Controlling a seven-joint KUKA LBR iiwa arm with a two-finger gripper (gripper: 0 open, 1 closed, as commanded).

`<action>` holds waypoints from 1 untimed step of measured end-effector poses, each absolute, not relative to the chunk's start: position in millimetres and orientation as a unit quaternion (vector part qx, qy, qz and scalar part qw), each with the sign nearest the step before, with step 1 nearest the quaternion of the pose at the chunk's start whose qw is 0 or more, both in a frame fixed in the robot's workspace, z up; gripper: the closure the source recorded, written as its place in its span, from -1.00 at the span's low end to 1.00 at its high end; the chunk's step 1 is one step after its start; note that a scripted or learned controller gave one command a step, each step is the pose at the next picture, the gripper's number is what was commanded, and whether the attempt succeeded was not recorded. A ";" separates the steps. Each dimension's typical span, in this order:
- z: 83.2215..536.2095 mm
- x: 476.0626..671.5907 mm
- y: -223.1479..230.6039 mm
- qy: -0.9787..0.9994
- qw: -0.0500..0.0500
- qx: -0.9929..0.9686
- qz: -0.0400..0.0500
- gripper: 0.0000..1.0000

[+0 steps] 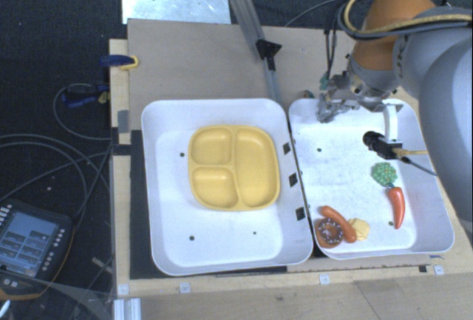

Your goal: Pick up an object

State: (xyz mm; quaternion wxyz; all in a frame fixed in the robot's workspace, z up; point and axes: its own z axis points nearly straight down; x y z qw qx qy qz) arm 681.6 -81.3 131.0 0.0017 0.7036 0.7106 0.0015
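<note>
In the right bin point(347, 163), several toy foods lie near the front and right side. An orange carrot point(397, 206) with a green leafy top point(383, 174) lies by the right wall. A red sausage point(338, 221), a brown donut point(327, 233) and a small yellow piece point(360, 227) cluster at the front left corner. My gripper point(326, 112) hangs low over the bin's far left corner, well away from all of them, and nothing shows in it.
The left bin point(166, 185) holds a yellow divided plate point(233, 167). A white bracket with a black part point(375, 140) juts from the arm over the right bin. A grey pole point(244, 8) slants across the bench's far side.
</note>
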 end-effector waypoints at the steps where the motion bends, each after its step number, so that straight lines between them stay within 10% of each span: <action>1: 194.5 684.4 -87.8 0.709 0.003 0.706 0.003 1.00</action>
